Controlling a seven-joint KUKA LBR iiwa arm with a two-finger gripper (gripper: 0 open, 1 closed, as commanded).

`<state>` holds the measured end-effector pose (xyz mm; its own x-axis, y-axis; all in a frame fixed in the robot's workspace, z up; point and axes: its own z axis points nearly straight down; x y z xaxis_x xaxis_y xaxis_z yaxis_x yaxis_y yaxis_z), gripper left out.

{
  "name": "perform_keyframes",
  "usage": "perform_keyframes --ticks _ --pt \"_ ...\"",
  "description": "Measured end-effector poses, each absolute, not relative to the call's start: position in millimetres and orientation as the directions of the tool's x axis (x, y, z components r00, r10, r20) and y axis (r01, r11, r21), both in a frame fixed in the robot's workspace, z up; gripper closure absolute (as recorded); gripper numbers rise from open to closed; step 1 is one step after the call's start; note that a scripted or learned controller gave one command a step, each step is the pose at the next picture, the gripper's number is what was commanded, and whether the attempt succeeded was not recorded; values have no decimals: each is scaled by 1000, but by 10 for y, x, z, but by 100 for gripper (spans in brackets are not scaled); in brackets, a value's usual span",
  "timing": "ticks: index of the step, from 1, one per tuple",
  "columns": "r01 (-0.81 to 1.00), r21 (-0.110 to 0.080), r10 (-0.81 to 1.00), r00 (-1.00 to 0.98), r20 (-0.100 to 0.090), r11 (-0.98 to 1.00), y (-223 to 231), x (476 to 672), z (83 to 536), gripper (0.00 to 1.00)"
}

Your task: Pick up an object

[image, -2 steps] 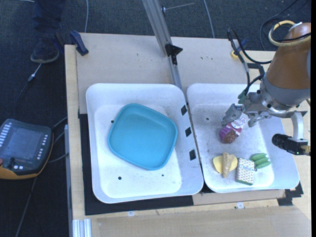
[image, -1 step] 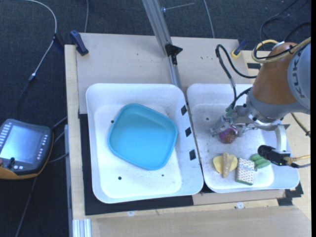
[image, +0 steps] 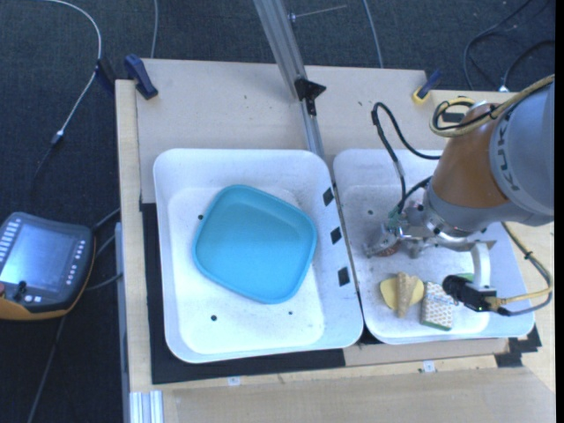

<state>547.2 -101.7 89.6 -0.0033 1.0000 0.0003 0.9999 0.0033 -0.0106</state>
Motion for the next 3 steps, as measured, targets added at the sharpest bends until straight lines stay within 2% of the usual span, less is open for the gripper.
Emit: perform_keyframes --ticks 1,2,3 --pt "1000 -13 1000 -6 0 6 -1008 5477 980 100" --pt "1000 -3 1000 -2 -1 2 -1100 5502 1480 100" --pt "1000 -4 1000 -3 -1 3 -1037 5510 1872 100"
